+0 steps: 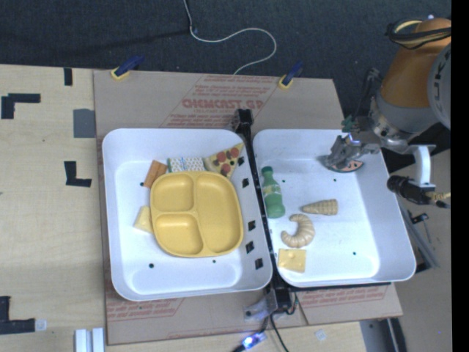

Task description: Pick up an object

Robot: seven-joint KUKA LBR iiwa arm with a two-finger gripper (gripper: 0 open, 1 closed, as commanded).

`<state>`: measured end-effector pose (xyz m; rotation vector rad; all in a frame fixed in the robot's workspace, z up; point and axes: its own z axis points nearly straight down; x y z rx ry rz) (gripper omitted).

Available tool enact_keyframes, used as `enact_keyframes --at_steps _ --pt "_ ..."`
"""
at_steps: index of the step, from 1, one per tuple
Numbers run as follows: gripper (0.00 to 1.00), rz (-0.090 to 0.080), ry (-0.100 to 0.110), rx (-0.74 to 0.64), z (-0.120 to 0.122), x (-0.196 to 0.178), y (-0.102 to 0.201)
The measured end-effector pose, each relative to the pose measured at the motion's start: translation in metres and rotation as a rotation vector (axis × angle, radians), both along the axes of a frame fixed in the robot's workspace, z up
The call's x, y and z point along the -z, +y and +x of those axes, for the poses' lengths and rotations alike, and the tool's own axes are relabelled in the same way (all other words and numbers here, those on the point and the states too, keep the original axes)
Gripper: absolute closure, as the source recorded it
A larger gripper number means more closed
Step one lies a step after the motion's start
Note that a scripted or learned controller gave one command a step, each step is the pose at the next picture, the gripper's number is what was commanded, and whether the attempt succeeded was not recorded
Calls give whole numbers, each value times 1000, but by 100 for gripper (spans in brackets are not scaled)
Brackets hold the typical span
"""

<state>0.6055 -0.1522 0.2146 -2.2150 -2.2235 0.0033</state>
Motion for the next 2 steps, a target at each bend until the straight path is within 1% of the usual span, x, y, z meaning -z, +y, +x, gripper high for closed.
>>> enact_keyframes --at_steps 1,2 --pt "100 1 -2 -2 -12 -15 51" --pt "100 1 -1 -2 -18 -14 96"
